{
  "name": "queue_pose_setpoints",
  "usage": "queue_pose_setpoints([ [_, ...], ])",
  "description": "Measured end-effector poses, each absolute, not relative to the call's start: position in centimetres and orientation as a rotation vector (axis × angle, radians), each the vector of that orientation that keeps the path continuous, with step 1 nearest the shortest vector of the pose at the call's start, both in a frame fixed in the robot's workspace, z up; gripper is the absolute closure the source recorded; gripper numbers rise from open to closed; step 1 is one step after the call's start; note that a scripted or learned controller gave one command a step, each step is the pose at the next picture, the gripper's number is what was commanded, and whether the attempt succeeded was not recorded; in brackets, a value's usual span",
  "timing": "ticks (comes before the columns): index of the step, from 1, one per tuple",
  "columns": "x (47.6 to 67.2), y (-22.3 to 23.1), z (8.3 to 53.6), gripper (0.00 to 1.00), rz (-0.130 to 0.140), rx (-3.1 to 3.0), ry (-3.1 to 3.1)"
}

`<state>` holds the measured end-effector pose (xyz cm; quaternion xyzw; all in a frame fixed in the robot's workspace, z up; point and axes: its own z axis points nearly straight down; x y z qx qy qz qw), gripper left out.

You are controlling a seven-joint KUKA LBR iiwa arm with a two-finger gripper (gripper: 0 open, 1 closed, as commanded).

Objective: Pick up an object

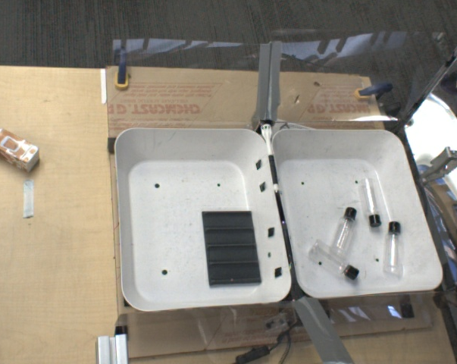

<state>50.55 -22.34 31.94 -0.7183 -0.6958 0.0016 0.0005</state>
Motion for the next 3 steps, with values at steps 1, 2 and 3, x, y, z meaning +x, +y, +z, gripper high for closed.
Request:
queue_pose_setpoints([
  [1,50.6,-22.4,32.7,1.00,0.008,-2.254,-2.187],
  [2,59.7,-21.2,40.5,1.00,0.004,-2.199,-2.245],
  [3,65.2,-16.6,44.1,1.00,0.004,-2.111,-2.328],
])
